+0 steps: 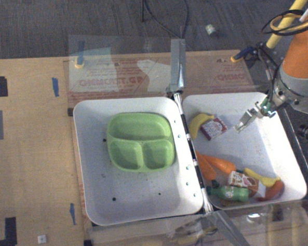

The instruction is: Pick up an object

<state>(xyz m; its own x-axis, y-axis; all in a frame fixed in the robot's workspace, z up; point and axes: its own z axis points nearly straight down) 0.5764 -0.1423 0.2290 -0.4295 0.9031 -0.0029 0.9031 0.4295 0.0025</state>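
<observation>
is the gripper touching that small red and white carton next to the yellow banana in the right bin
Apart. In the camera view, bare white bin floor separates the gripper from the small red and white carton.

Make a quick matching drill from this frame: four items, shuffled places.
Items:
1. green divided plate
2. gripper
3. green bottle
4. small red-and-white carton

Places:
A. near edge of the right bin
B. in the left bin
C. beside the banana, far part of the right bin
D. above the right bin's far right area

Pairs: 1-B, 2-D, 3-A, 4-C
</observation>
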